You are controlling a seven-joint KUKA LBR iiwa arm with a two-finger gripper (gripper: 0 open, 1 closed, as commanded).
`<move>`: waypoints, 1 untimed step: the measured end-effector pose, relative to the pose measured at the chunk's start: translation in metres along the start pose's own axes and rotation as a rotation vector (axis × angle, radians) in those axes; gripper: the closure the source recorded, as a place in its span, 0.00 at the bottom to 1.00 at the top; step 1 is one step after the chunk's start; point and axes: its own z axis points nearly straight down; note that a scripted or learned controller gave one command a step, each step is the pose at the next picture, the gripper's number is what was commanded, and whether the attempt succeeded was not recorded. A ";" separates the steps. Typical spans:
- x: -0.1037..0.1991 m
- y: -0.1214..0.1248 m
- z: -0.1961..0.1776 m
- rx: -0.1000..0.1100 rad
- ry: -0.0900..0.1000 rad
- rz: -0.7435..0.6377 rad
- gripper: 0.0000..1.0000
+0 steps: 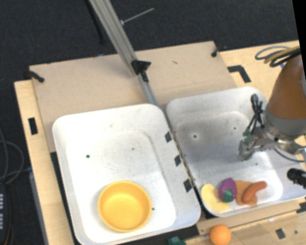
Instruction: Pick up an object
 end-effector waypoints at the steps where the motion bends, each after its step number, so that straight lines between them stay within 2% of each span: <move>1: -0.005 -0.002 -0.045 -0.001 -0.002 0.000 1.00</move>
